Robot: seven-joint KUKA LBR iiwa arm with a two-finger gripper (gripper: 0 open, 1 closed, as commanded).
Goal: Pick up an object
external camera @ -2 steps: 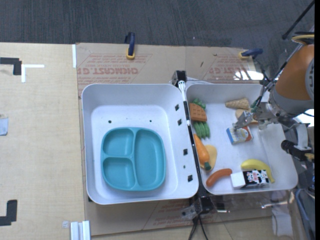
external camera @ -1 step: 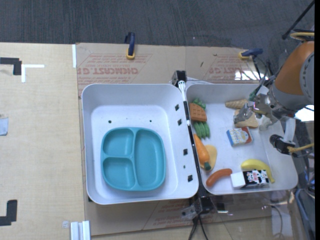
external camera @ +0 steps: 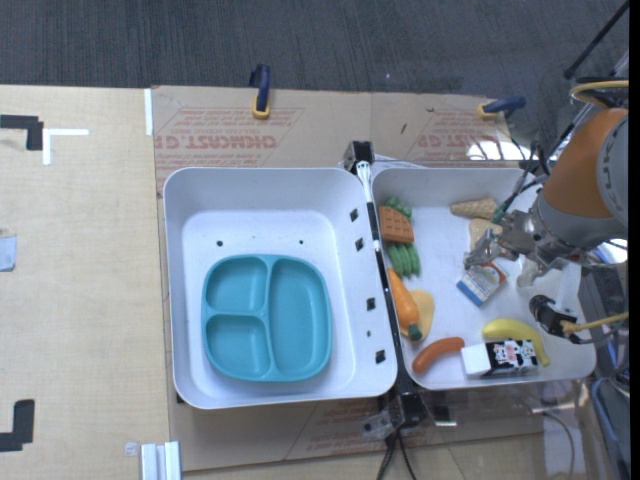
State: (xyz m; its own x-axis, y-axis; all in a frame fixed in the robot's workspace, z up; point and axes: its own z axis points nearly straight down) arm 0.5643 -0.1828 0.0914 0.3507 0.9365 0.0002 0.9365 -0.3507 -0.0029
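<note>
Gripper [external camera: 487, 255] low in the right bin [external camera: 440, 194]
Its fingers stood spread above a small blue-white packet [external camera: 478, 287] near the bin's right edge.

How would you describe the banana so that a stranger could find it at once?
Look at the right bin, the one crowded with toy food. Go to its near right corner, below the gripper. The banana lies there, curved over a small white carton; it is the only bright yellow, crescent-shaped thing, unlike the red sausage to its left.
</note>
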